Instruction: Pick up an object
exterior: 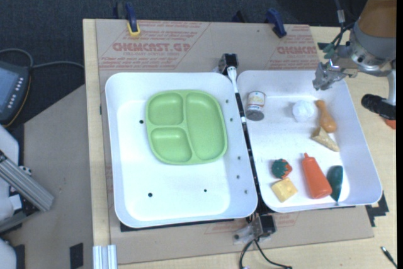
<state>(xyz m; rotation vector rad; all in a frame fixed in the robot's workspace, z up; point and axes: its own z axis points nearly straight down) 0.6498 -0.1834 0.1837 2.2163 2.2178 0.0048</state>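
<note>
1. Where the bench carries two white bins, the left bin (pixel 126 198) holds a green divided plate (pixel 187 126) near its centre.
2. The right bin (pixel 362 160) holds a small can (pixel 255 105) at 10 o'clock, a white ball (pixel 303 111) and a tan drumstick-shaped toy (pixel 324 118) at 12 o'clock, and a strawberry (pixel 281 167), yellow block (pixel 284 189), orange bottle (pixel 315 176) and dark green item (pixel 335 179) at 6 o'clock.
3. The gripper (pixel 324 80) hangs over the right bin's 1 o'clock rim; whether its fingers are spread or closed cannot be told, and nothing is visibly held.

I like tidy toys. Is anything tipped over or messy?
Mostly tidy. The small silver can in the right white bin lies on its side. The green divided plate sits flat in the left white bin.
</note>
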